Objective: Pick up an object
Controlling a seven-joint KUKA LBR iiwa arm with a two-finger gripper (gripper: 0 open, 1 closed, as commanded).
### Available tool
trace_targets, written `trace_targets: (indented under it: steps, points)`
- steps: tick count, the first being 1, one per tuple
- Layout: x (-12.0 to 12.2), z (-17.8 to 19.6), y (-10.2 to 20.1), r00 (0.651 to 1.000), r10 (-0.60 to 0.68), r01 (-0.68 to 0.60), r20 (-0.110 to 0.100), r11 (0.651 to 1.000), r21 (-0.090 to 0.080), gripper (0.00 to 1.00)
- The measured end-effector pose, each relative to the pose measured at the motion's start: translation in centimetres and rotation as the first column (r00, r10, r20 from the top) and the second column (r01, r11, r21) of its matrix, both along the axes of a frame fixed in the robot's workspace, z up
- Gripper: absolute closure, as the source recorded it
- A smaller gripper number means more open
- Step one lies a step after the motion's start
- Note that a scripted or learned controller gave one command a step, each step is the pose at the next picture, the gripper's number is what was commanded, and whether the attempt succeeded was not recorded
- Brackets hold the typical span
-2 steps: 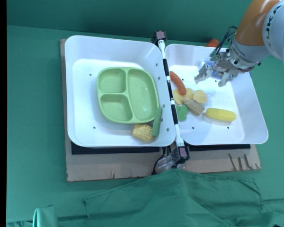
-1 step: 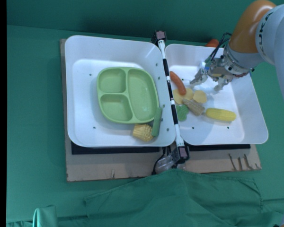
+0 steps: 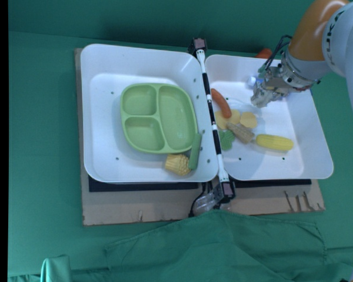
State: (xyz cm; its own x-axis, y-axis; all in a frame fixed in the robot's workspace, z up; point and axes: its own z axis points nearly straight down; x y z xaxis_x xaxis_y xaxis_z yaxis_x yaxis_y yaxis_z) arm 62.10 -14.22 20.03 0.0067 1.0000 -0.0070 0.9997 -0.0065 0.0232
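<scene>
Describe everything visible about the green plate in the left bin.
The green plate is light green, looks like smooth plastic, and has rounded corners and three compartments: two small ones on the view's left side, one long one on the right. It lies flat, slightly turned, in the middle of the left bin. A yellow corn piece and a green stick-shaped piece lie at its near right corner, seemingly touching its rim.

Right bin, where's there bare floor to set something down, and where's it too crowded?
In the right bin, the floor is bare along the near edge below the yellow corn cob, and on the far-right side beyond it. The left side is crowded: a sausage, potato slices and a green piece cluster by the divider. The gripper hovers above the upper middle.
</scene>
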Motion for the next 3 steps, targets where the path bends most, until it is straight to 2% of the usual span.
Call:
trace_targets:
  steps: [1,2,3]
  points:
    - [-0.7,6.1,-0.6,1.000,0.003,-0.003,-0.011,1.000,0.003,1.00]
    - [-0.4,10.9,-1.2,1.000,0.004,-0.004,-0.013,1.000,0.003,1.00]
    - [-0.1,16.7,-0.2,1.000,0.005,-0.005,-0.011,1.000,0.004,1.00]
